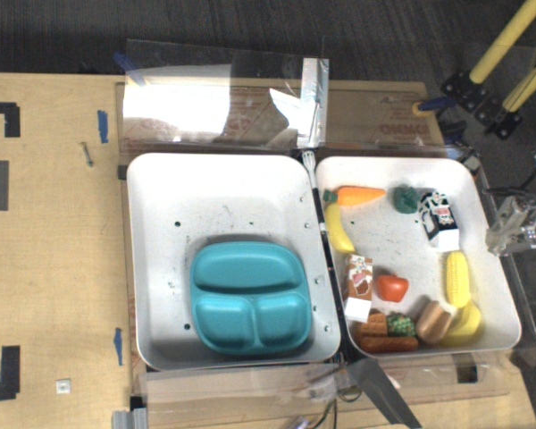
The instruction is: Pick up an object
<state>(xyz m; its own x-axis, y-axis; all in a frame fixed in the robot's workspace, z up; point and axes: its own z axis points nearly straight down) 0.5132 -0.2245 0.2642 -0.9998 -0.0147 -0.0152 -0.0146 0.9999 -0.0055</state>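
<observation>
While print on the cardboard behind the bins is too faint to read, counts stand: one teal three-compartment plate point(248, 296) in the left bin point(152, 239); about ten toy foods point(392, 287) in the right bin point(496, 329), including one carrot point(362, 196) and one corn cob point(456, 277). Gripper point(511, 226) at the frame's right edge, blurred; spread or closed, cannot tell.

One fixed camera above, slanting down, both bins point(161, 195) fairly near, perhaps mid-height

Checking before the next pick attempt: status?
Gripper at right bin's right edge, nothing seen held. Toys untouched: carrot, banana, corn, tomato. Teal tray in left bin. Items crowded at near edge.
</observation>
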